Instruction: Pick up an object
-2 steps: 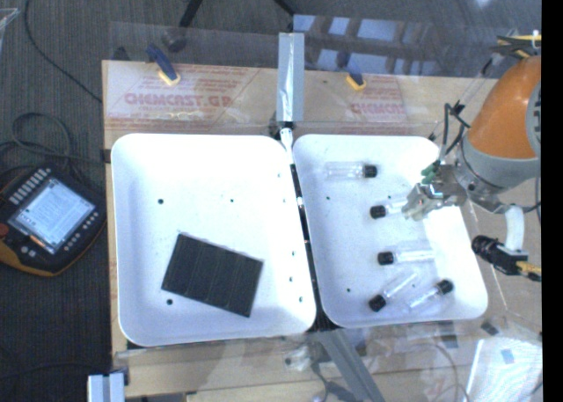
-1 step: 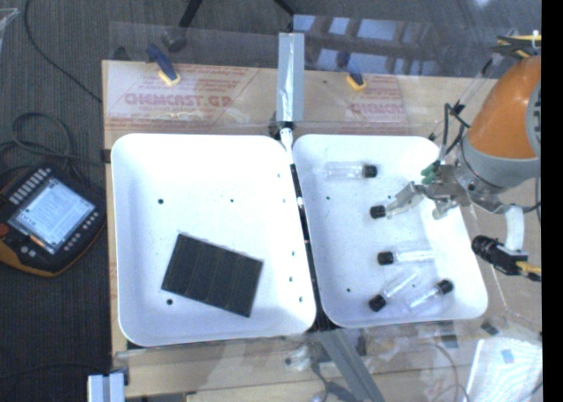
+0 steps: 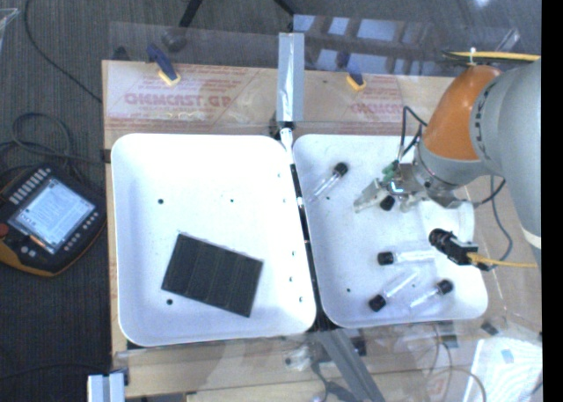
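The hand hangs above the right bin, black panel in left bin.

arm: reaches in from right edge | wrist: bent down, pointing left

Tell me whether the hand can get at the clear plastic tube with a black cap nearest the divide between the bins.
Probably yes. The clear plastic tube with a black cap lies alone on the floor of the right white bin, nothing over it, and the hand hangs close by over that bin.
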Action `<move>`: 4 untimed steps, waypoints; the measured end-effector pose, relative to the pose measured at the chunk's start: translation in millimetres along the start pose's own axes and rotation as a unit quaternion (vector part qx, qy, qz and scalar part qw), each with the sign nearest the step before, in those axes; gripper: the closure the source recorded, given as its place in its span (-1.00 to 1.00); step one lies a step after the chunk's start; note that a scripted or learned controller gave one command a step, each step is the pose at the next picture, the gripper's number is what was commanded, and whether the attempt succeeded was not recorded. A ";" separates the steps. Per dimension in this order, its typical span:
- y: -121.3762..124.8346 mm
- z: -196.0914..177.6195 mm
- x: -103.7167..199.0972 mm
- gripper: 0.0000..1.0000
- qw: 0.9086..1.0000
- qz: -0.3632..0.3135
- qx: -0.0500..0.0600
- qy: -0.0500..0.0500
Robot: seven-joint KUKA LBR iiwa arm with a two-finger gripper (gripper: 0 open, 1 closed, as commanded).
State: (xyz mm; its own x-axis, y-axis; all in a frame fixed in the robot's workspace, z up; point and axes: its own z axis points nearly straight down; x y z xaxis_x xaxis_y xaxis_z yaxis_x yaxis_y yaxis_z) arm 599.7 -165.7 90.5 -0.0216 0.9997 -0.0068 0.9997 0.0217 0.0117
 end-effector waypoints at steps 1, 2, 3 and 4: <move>1.2 -11.0 0.6 1.00 1.000 -0.001 -0.001 0.000; 1.2 -10.9 0.6 -1.00 1.000 -0.001 -0.001 0.000; -88.9 -1.9 -23.8 -1.00 1.000 -0.006 0.000 0.001; -64.1 -49.1 -54.7 -1.00 1.000 -0.001 0.006 0.003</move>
State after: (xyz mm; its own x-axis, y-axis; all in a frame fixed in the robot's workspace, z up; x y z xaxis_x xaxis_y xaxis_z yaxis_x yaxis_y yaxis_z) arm 536.3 -221.4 139.3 -0.0241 0.9997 -0.0004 0.9997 0.0241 -0.0003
